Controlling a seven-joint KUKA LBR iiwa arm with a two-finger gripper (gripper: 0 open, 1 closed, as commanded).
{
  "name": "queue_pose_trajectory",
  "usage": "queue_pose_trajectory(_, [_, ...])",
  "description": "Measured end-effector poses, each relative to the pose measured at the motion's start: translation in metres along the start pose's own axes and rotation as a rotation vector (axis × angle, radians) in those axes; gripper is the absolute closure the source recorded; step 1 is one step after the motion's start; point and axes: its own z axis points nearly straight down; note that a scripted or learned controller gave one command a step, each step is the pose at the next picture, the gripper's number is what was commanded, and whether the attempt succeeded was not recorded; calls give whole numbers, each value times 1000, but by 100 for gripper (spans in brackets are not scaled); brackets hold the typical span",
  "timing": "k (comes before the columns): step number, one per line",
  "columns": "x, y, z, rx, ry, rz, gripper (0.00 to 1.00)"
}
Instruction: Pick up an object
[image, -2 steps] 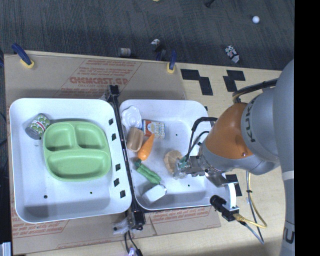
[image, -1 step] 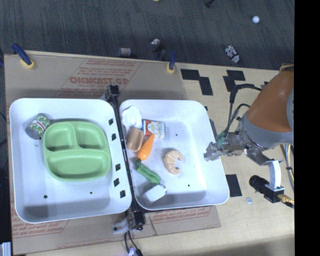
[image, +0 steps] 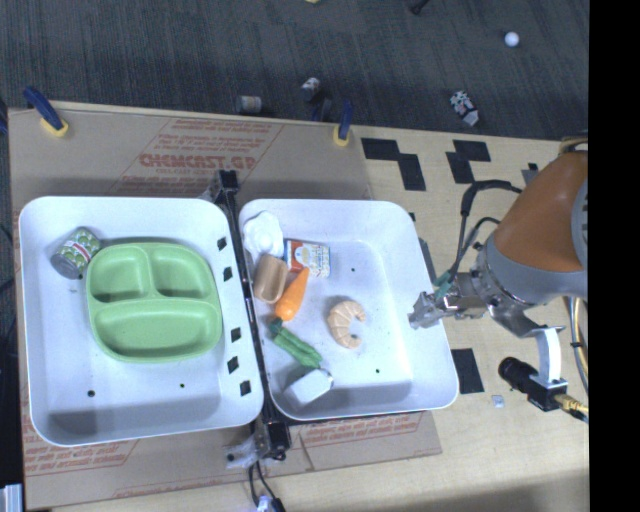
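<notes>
The things I could pick up lie in the right bin (image: 425, 300). A croissant (image: 346, 322) sits near the middle of it, apart from the others. To its left an orange carrot (image: 292, 293) leans against a tan bread roll (image: 269, 277). Above them is a small carton (image: 309, 257), and a white crumpled thing (image: 263, 236) sits in the top left corner. Below the carrot lies a green pickle (image: 296, 345), and near the bottom edge there is a small grey-white block (image: 309, 385).

My pincer (image: 428, 308) is at the right rim of this bin, just outside the toys and well apart from the croissant. It has nothing in it. It is small and blurry here, so I cannot tell how it is set.

My arm (image: 540, 240) comes in from the right, with its orange band showing.

The left bin (image: 40, 330) has a green tray (image: 152, 298) with three parts. A little can (image: 74, 250) lies by its top left corner, touching it.
</notes>
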Motion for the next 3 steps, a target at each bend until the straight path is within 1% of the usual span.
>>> queue_pose_trajectory(1, [17,1,-8,-3,-1,-2,100])
queue_pose_trajectory(2, [3,1,-23,-4,-1,1,100])
queue_pose_trajectory(3, [3,1,-23,-4,-1,1,0])
